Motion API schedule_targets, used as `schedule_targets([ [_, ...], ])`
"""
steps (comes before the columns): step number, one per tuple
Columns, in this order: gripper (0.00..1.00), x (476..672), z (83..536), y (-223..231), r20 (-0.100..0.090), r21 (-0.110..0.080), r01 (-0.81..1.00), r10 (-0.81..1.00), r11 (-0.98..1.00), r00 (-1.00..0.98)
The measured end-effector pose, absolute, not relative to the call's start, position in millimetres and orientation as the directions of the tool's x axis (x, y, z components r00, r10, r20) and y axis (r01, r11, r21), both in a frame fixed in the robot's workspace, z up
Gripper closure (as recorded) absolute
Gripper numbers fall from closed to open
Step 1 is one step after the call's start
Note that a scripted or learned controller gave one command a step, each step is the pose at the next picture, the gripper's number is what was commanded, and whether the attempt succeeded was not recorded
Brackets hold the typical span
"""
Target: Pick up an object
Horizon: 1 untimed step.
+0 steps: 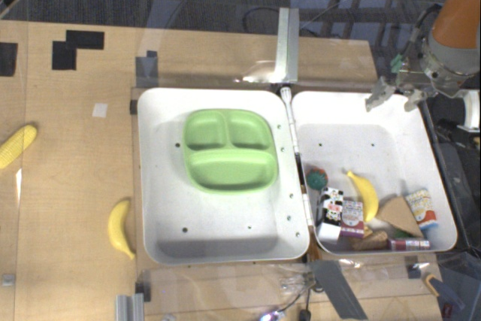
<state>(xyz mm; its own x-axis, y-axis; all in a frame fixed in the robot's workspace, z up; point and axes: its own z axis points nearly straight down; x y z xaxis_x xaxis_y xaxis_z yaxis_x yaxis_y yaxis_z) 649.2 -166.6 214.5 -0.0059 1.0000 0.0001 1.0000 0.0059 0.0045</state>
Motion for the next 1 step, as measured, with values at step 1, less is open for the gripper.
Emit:
schedule_targets([
  [1, 0.00, 586.3, 104.8, -131.4, 0.001, 0.003, 0.983, 0.983, 0.183, -0.183],
])
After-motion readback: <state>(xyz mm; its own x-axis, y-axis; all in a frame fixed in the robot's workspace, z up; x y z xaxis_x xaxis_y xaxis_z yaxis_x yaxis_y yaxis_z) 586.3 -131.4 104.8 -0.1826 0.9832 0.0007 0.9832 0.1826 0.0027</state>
